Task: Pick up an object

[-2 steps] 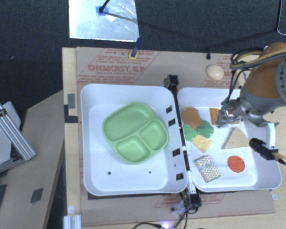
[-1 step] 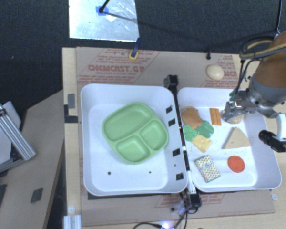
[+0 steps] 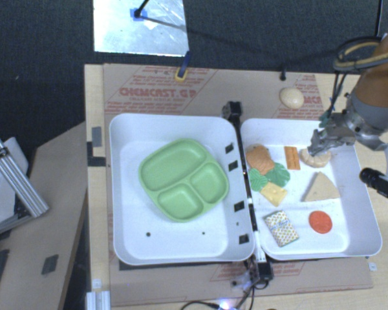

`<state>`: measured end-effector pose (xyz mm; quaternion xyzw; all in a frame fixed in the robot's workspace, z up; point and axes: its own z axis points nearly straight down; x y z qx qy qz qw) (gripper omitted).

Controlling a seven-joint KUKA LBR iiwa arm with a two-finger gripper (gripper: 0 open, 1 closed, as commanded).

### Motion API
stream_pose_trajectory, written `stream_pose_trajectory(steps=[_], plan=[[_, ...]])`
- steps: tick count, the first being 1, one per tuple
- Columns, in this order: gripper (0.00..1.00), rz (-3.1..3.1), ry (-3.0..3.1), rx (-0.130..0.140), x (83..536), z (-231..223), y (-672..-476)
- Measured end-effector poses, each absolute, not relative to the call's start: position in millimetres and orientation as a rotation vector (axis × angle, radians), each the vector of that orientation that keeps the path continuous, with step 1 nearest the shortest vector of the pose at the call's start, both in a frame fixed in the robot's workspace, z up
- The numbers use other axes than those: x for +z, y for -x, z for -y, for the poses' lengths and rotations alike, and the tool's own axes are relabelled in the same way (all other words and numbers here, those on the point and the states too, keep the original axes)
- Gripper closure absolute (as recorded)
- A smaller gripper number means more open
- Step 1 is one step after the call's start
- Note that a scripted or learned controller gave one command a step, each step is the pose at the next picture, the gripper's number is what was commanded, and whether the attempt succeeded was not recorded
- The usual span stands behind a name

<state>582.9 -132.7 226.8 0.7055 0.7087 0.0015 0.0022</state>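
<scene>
Arm: the grey arm point(image 3: 375, 102) with an orange band comes in from the right, over the far part of the right bin point(image 3: 359, 173).
Gripper: the gripper point(image 3: 322, 144) points down at a pale round thing. I cannot tell how its jaws stand; they are too small and blurry.
Pale round thing: a flat, light tan piece point(image 3: 315, 158), like a little cookie, sits near the back of the right bin, right under the gripper tip. Part of it is hidden by the gripper.
Other toys in the right bin: a small orange stick point(image 3: 291, 157), a brown lumpy piece point(image 3: 258, 157), a green leafy piece point(image 3: 275, 175), a yellow chunk point(image 3: 273, 192), a tan wedge point(image 3: 321, 188), a red round disc point(image 3: 320, 221), and a small patterned packet point(image 3: 281, 228).
Left bin: the left bin point(image 3: 126, 173) holds a light green tray point(image 3: 183, 179) with three sections.
Bench: a pale egg shape point(image 3: 291, 97) lies behind the right bin.
</scene>
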Motion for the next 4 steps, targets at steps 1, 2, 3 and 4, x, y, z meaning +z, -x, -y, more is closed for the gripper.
stream_pose_trajectory(steps=[1,2,3,4], plan=[[1.0,-2.228,-2.208,0.007,236.7,106.2,-626.2],[1.0,-2.228,-2.211,0.004,215.6,83.0,-662.6],[1.0,-2.227,-2.212,0.003,231.1,88.5,-670.0],[1.0,-2.228,-2.213,0.0,215.6,80.7,-659.6]])
